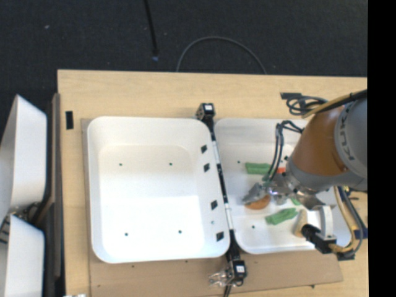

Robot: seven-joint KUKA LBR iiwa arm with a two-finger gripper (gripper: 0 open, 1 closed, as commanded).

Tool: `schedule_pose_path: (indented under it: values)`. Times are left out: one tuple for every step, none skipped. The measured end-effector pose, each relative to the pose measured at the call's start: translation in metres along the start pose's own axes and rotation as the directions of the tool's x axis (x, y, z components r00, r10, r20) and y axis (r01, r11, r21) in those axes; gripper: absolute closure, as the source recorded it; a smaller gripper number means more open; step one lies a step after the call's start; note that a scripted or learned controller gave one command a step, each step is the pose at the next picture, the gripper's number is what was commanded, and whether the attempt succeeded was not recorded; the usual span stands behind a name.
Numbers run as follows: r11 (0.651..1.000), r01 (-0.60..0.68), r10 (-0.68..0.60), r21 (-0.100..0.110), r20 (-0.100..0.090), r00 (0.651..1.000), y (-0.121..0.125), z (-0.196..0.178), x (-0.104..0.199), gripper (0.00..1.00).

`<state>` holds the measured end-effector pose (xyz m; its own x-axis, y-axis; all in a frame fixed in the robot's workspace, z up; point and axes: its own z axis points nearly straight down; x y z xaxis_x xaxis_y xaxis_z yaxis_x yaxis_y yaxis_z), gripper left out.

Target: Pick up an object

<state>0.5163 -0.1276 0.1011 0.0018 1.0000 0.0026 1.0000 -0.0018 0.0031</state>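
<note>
In the right bin (242, 126) my gripper (255, 195) hangs low, reaching in from the right under the orange wrist band. Right beneath its tip lies a small orange, rounded object (257, 205), partly covered by the gripper. A green, elongated piece (257, 167) rests just behind the gripper, towards the bin's back. Another green piece (281, 216) lies to the front right of the orange object. Nothing can be made out as held.
The left bin (148, 190) sits beside the right one, with a divider carrying black clips (215, 184) between them. A white box (25, 166) stands off the bench at far left. Cables (300, 104) lie on the bench at back right.
</note>
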Motion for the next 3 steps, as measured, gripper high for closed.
schedule_pose_path:
  values:
    - [1.0,0.006,-0.006,-0.002,0.004,1.0,0.029,-0.001,0.01,0.0]
    - [1.0,-0.001,0.001,-0.001,0.003,1.0,0.028,-0.011,0.008,1.0]
    - [1.0,0.011,-0.011,-0.014,0.004,1.0,0.113,-0.107,0.061,1.0]
